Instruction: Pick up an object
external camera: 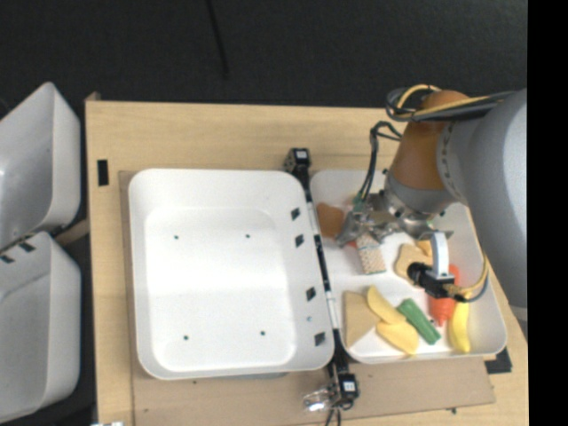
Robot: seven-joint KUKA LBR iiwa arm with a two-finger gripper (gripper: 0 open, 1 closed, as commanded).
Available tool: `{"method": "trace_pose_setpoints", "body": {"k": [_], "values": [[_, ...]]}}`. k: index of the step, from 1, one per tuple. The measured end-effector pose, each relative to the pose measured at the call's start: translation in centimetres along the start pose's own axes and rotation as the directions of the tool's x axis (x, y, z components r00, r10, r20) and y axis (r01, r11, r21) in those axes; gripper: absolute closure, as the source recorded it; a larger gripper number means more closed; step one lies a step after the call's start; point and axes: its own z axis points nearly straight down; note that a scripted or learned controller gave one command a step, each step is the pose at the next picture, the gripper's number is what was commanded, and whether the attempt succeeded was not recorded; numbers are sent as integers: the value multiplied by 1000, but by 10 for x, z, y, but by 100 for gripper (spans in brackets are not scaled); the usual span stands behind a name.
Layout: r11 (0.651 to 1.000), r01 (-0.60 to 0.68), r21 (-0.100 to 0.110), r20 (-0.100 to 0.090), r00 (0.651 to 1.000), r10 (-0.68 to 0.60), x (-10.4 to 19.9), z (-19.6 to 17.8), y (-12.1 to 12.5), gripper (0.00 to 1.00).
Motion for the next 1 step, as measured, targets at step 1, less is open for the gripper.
{"method": "trace_pose_setpoints", "body": {"k": [1], "values": [[1000,4,18,-6,1000,-4,37,-79,3,100]]}}
